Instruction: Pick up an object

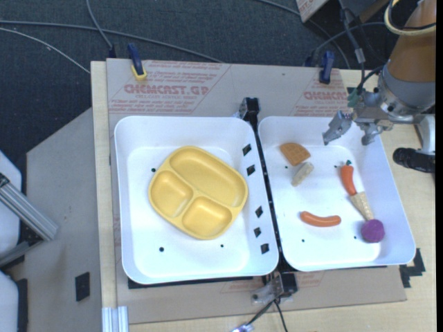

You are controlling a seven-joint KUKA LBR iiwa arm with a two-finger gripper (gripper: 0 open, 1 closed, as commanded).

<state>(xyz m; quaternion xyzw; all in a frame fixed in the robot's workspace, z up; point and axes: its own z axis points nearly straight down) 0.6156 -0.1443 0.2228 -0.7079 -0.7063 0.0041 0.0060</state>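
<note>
The right bin (394, 185) holds several small toy foods. A tan bread slice (295, 152) lies at its upper left, with a pale beige piece (302, 174) just below it. An orange carrot (347, 178) lies right of centre. Below that sits a cream cone (361, 204) and a purple ball (372, 231). An orange-red sausage (320, 218) lies near the front. My gripper (351, 133) hangs open over the bin's upper right part, above and right of the bread slice, with nothing between its fingers.
The left bin (131, 206) holds a yellow divided plate (198, 191). A black divider with clips (257, 178) runs between the bins. Blue clamps (136, 61) (325, 66) grip the board's far edge. Cables trail across the dark floor behind.
</note>
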